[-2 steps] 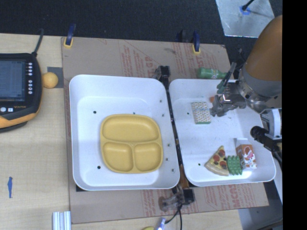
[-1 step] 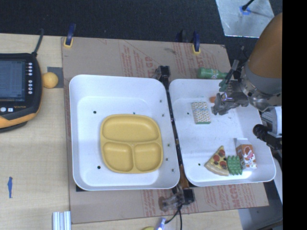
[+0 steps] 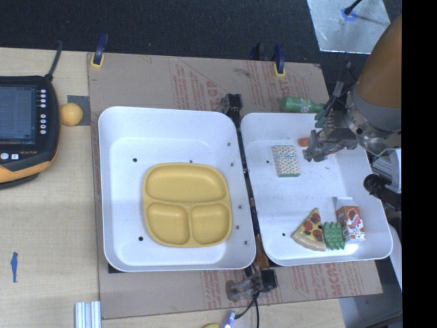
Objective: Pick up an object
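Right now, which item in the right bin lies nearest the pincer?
The small patterned packet, alone just left of the pincer; the pizza slice and others sit at the bin's near edge.

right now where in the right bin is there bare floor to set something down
The widest bare patch in the right bin is its middle, between the small packet above and the pizza slice below. The left strip along the divider is free too. The near right corner is crowded: pizza slice, green block and red-printed packet sit together. The gripper hangs over the upper right.
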You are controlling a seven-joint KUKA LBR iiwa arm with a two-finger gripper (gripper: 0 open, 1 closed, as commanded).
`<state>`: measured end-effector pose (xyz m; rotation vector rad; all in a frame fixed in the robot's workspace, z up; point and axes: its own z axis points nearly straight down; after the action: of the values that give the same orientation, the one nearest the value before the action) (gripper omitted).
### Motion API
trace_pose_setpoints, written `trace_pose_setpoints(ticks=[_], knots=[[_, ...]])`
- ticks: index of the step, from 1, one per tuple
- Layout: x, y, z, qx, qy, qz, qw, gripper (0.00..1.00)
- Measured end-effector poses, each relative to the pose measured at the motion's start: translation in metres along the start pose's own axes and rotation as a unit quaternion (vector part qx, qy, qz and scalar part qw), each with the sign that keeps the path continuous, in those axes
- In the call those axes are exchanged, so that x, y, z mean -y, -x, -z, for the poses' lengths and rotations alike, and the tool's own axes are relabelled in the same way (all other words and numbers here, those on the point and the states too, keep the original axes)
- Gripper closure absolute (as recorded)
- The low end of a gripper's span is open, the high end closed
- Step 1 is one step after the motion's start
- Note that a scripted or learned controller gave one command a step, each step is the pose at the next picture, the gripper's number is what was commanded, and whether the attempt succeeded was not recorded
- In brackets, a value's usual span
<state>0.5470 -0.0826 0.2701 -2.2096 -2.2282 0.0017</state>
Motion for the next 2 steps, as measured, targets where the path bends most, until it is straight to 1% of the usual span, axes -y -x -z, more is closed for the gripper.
trace_pose_setpoints(ticks=[1, 2], knots=[[-0.048, -0.009, -0.023, 0.002, 0.000, -0.002, 1.0000, 1.00], [-0.061, 0.037, -0.167, 0.002, 0.002, -0.003, 1.0000, 1.00]])
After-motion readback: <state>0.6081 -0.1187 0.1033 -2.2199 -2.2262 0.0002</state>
